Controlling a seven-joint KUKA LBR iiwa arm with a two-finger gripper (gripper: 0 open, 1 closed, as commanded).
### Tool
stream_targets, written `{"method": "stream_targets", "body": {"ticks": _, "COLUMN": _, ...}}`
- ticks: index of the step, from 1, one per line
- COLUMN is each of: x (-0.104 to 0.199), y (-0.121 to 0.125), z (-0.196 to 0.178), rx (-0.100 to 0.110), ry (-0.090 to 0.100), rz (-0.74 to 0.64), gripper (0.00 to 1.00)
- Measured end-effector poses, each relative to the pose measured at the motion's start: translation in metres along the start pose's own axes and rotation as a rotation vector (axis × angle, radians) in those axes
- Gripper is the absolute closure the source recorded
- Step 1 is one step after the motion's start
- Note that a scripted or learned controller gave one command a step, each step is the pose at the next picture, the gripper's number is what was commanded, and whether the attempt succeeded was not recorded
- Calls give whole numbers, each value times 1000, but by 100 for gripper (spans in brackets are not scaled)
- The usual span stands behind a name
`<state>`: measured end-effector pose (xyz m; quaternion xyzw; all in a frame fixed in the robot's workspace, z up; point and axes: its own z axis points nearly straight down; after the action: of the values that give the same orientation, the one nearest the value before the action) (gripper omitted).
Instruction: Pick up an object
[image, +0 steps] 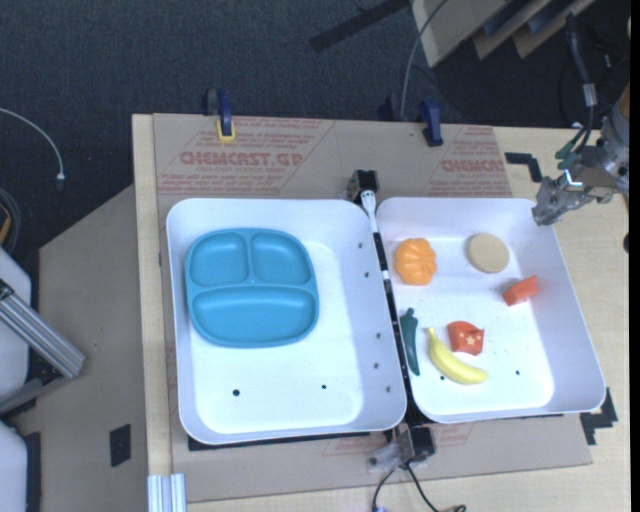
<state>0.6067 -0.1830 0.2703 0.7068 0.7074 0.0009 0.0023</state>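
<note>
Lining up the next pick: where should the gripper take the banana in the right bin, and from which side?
Grip the banana across its thick middle, coming straight down from above. It lies flat, curved, running diagonally, so the fingers should close across its narrow width. The red piece touches its upper side and the green pepper lies near its left end, so the lower right half looks safer. The gripper hangs over the bin's top right corner.

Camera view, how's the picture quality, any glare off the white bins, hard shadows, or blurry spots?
In the camera view, light is soft and even: the right bin and left bin look bright white without blown-out glare, the banana and blue plate cast only faint shadows, and the gripper at the right edge looks soft and hard to read, as does the dark floor.
</note>
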Motion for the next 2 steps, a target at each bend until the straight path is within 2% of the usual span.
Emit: {"method": "stream_targets", "body": {"ticks": 2, "x": 101, "y": 2, "z": 17, "rx": 6, "ry": 4, "rz": -5, "gripper": 100}}
